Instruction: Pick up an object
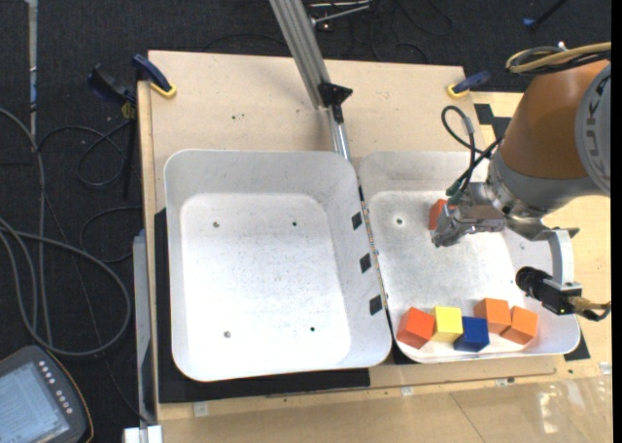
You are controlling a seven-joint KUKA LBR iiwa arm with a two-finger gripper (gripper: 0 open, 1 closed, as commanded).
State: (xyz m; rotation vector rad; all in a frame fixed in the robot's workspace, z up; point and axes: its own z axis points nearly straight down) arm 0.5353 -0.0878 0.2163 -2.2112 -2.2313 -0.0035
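My gripper hangs over the upper middle of the right bin, below the arm's orange band. A small red-orange block peeks out at the gripper's left side, partly hidden by it. I cannot tell whether this block is held or lies on the bin floor. Along the right bin's near wall sits a row of blocks: an orange one, a yellow one, a blue one, and two more orange ones.
The left bin stands beside the right one, its black-marked wall touching it. A grey metal pole slants in from the top to the bins' shared far corner. Black cables loop off the arm. A black fitting hangs over the right bin's right rim.
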